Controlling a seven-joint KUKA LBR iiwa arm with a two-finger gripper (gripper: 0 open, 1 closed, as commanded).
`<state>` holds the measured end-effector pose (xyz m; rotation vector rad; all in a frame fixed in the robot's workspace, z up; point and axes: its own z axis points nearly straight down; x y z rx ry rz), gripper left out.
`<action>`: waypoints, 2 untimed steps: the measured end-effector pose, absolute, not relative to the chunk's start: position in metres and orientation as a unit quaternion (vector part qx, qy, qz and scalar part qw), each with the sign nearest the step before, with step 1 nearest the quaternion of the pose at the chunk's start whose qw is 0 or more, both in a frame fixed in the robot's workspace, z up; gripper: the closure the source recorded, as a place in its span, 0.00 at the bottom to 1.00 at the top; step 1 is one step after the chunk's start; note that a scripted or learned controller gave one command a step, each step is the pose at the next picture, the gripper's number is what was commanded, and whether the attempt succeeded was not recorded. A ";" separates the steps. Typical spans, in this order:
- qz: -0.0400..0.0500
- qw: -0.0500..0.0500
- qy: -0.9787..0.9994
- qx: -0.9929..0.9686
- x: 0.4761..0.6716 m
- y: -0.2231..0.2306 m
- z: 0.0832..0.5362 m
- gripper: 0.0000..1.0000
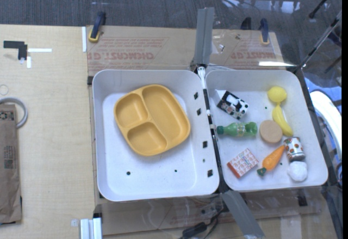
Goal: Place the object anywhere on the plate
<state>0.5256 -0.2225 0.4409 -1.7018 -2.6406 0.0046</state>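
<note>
Across the middle of the frame, two white bins sit side by side: the left bin [109,178] holds a yellow divided plate [151,118], its three compartments bare, while the right bin [315,175] carries the whole assortment. That lot includes a black-and-white toy cow [233,104], a green bottle [237,129], a lemon [277,95], a banana [280,118], a tan disc [271,131], a carrot [272,158], a red-and-white box [242,162], a small printed can [294,148] and a white ball [297,171]. Judged from this layout, the task has not started: nothing rests on the plate, and any pick, carry and release remain to be done. Whether the claw is released or clenched cannot be told. Items at the lower right of the frame crowd together near the bin wall, the can touching the ball, so the cow and bottle look easier to reach. White floor rings the plate, leaving generous room for a drop, with the raised divider between bins [206,123] to clear.
</note>
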 end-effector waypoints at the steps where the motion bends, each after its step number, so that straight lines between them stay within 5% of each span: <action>1: 0.001 0.000 -0.841 -0.542 0.526 -0.222 0.441 0.00; 2: 0.001 0.000 -0.841 -0.542 0.526 -0.222 0.441 0.00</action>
